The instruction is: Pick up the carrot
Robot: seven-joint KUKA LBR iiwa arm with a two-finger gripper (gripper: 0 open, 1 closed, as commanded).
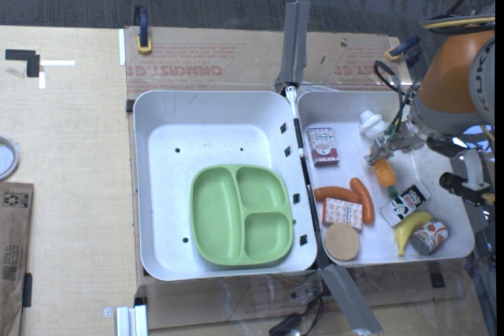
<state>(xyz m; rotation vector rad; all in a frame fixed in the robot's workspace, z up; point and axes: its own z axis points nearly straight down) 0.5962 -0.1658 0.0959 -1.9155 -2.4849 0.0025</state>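
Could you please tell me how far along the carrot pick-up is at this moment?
Done: the claw has reached the right white bin. In hand: it sits just above the small orange carrot, which lies on the bin floor. Left: gripping and lifting it.

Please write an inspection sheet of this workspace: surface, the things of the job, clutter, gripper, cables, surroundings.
Surface: two white bins side by side, left bin and right bin, on a wooden bench.
Job's things: carrot in the right bin, just below the gripper.
Clutter: green divided plate in the left bin; in the right bin two sausages, two small cartons, a round biscuit, a banana, a can, a white object.
Gripper: low over the carrot; grip cannot be judged.
Cables: dark cables near the arm.
Surroundings: cardboard sheet, blue clamp, tape roll.
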